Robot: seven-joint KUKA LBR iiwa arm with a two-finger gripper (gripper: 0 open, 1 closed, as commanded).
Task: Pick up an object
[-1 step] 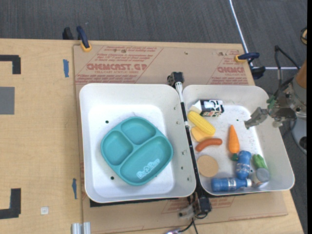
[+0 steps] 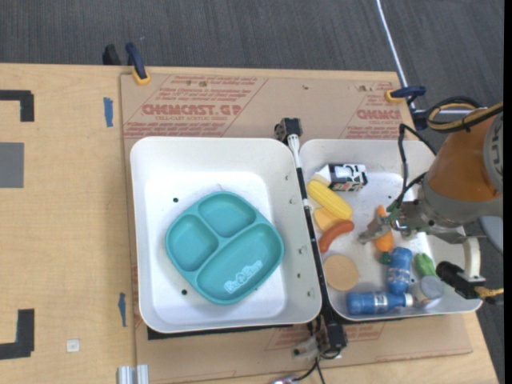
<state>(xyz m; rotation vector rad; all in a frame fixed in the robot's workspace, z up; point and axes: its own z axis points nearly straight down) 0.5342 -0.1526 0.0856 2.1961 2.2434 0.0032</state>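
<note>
Bench, right bin [image 2: 376, 314] | tool [image 2: 382, 229] grip unclear | corn [image 2: 330, 199] long axis diagonal

Teal tray [image 2: 225, 246] in left bin [image 2: 152, 214]; toys crowd right bin [image 2: 376, 154].

A teal divided plate [image 2: 226, 247] lies in a white bin [image 2: 152, 174]; the corn [image 2: 330, 199] is yellow.

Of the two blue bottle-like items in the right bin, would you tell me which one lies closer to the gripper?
The upper blue bottle, just below the gripper and standing roughly lengthwise up the view. The other blue bottle lies crosswise along the bin's near edge, farther off.
</note>
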